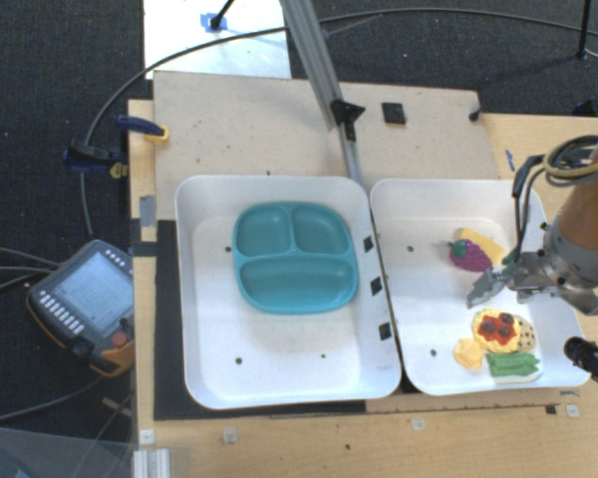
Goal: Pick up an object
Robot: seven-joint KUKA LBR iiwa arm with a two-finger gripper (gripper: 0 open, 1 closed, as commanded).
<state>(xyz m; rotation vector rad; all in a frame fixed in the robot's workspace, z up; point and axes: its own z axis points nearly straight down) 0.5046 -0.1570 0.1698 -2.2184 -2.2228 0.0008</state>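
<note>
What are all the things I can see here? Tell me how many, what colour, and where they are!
Bins: two, white, side by side on the bench.
Divided plate: one, teal, three compartments, in the left bin.
Toy grapes: one bunch, purple, upper part of the right bin.
Toy banana: one, yellow, touching the grapes from behind.
Toy pizza slice: one, yellow with red dots, lower right bin.
Green toy piece: one, just below the pizza.
Small yellow piece: one, left of the pizza.
Handheld controller: one, grey and orange, on the floor at left.
Clamp: one, blue and yellow, bench's upper left corner.
Gripper: one, grey, over the right bin between grapes and pizza.
</note>
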